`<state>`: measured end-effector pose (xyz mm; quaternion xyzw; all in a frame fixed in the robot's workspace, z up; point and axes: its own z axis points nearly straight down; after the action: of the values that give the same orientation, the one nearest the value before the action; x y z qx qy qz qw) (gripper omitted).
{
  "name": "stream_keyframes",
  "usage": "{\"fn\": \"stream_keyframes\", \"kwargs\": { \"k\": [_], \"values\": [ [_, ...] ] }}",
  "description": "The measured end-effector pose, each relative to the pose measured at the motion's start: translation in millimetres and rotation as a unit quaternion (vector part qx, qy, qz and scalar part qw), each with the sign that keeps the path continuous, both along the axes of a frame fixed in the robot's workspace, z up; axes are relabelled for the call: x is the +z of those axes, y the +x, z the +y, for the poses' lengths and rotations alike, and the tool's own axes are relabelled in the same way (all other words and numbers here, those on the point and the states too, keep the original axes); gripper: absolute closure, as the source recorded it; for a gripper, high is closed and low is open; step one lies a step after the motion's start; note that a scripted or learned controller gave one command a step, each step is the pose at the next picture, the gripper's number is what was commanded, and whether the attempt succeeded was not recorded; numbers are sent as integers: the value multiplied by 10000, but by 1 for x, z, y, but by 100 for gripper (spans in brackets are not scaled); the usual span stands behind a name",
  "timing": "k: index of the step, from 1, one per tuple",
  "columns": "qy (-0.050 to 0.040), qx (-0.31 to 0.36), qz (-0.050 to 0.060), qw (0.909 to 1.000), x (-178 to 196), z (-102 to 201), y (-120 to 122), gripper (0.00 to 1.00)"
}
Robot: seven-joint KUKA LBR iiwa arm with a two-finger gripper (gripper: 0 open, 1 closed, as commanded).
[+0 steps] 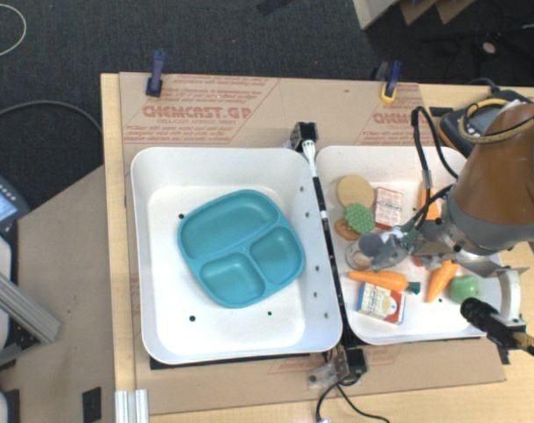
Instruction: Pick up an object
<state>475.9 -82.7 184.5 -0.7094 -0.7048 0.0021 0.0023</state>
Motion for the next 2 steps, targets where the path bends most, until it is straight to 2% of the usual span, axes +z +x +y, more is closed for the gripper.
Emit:
{"fn": "stream_keyframes", "kwargs": {
  "k": [1, 2],
  "values": [
    [8, 21, 14, 10000, -75, -10, 1, 0],
    [-4, 24, -37, 10000, -60, -10, 3, 100]
  ]
}}
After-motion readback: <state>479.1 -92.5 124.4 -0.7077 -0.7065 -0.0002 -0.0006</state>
